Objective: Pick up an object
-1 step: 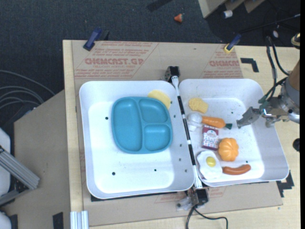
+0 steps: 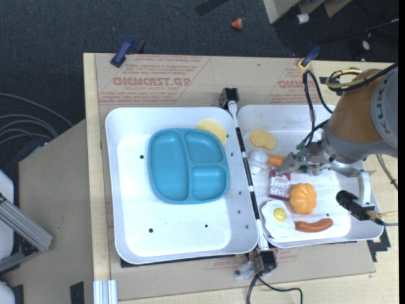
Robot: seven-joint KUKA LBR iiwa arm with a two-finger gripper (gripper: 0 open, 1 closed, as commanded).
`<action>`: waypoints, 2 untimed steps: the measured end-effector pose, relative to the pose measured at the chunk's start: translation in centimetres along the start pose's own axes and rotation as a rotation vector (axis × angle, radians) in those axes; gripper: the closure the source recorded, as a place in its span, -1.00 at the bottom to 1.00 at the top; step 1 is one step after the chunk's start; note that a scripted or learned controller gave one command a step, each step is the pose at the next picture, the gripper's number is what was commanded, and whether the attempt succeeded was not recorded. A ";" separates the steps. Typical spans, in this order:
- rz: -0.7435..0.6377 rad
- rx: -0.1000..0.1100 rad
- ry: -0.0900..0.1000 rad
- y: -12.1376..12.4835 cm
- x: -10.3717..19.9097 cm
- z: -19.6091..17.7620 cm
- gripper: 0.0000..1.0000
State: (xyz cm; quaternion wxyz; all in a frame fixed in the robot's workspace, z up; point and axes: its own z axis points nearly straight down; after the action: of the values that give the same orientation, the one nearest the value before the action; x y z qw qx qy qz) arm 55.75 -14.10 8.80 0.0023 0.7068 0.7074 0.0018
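over the right bin (image 2: 288, 116) hangs the hand (image 2: 297, 162), low among toy foods; whether it is open or grips anything cannot be told. just below it lie an orange pumpkin (image 2: 303, 197), a small red packet (image 2: 279, 186), a fried egg (image 2: 278, 215) and a sausage (image 2: 313, 225). a blue divided tray (image 2: 188, 165) fills the left bin (image 2: 126, 189).

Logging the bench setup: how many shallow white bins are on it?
2. The left bin holds a blue divided plate; the right bin, touching it along the middle, holds the small food items. The arm covers part of the right bin.
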 end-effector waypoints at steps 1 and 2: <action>-0.001 0.005 0.001 6.1 2.5 0.3 -1.00; -0.001 0.003 0.000 6.1 2.4 -0.7 1.00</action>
State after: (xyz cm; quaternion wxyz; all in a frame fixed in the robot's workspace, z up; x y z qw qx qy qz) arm 61.86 -11.66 9.50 0.0009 0.7065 0.7078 0.0008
